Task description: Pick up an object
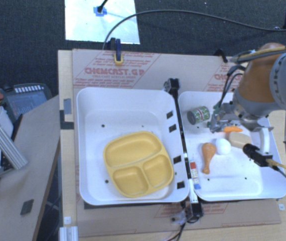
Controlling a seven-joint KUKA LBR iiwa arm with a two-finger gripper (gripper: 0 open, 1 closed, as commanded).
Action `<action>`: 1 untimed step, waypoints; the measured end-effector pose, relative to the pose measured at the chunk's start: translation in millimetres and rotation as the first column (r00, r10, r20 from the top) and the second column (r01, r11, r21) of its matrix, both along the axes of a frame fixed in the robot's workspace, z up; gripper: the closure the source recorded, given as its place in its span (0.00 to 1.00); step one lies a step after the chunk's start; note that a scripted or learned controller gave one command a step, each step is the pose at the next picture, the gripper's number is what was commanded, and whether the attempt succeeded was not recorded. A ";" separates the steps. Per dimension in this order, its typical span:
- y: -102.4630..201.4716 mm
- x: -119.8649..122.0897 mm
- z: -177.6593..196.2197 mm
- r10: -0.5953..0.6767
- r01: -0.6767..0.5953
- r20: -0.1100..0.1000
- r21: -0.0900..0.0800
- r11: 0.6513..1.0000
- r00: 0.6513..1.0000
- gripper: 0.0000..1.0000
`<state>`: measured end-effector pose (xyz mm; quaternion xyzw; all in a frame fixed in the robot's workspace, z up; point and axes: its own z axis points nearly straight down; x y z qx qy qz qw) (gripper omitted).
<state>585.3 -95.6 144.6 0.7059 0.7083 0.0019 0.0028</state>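
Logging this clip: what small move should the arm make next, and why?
Probably lower straight down: the gripper hangs in the right white bin between the small green-labelled can and the orange carrot-shaped toy, holding nothing visible.

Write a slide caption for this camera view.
Gripper beside a can in the right bin; yellow tray in the left bin.

One camera looks down on my bench from above and at a slant, far enough back to take in both white bins: the left bin and the right bin. It faces the bench so that dark floor fills the top, and my arm enters from the right.
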 end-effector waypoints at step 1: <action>2.0 4.0 64.6 0.001 -0.001 0.002 0.000 1.000 1.000 1.00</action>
